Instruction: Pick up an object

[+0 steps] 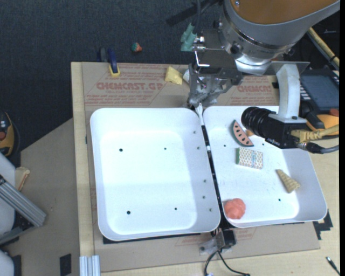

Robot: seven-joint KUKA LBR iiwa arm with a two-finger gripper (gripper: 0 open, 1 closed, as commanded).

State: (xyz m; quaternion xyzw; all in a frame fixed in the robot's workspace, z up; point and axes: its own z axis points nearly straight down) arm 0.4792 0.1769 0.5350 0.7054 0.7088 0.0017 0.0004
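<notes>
- Light is bright and even, falling from above on the two shallow white plastic bins (145, 172), which glare almost to pure white on their floors.
- A faint grey shadow band lies across the left bin's floor toward 6 o'clock.
- The dark carpet-like floor (48, 32) at 10 o'clock is dim and grainy.
- The grey arm with its orange band (269, 16) at 1 o'clock is soft, slightly out of focus.
- Small objects in the right bin look fairly sharp.

Arm (269, 21) enters from top right, orange band above grey wrist, gripper (200, 96) pointing down at the far edge where the two bins meet, nothing seen in it, finger state unclear.
</notes>
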